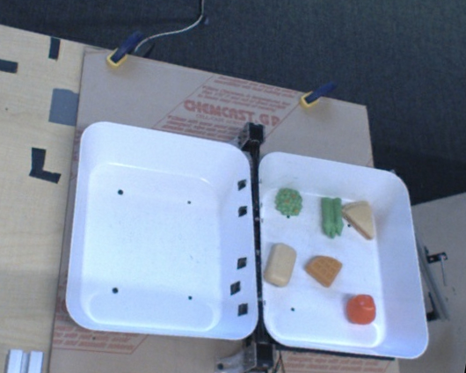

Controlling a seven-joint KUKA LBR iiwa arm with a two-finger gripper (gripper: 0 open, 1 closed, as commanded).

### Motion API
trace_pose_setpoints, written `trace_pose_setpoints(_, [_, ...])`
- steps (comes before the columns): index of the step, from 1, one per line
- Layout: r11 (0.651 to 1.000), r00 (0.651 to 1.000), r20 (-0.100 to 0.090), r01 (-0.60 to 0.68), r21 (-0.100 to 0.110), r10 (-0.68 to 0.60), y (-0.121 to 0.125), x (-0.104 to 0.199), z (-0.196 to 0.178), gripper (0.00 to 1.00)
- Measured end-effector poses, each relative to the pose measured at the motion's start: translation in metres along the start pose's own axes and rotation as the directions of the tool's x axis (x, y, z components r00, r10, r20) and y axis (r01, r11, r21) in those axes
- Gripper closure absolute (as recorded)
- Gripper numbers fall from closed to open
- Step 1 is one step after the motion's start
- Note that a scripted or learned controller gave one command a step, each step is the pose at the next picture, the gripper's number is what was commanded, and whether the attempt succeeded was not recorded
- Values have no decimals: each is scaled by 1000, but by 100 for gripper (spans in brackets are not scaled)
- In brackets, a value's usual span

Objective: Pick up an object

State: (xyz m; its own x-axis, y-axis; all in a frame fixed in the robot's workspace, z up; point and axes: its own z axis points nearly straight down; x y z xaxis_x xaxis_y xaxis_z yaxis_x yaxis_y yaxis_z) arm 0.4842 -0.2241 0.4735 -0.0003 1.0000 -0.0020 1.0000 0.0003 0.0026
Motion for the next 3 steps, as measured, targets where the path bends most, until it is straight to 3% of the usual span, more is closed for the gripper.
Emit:
trace_pose_setpoints(2, [1000,1000,0,1,-1,-1,0,15,-64,0])
trace_pose_setpoints(3, [1000,1000,-4,5,11,-5,96,22,25,0])
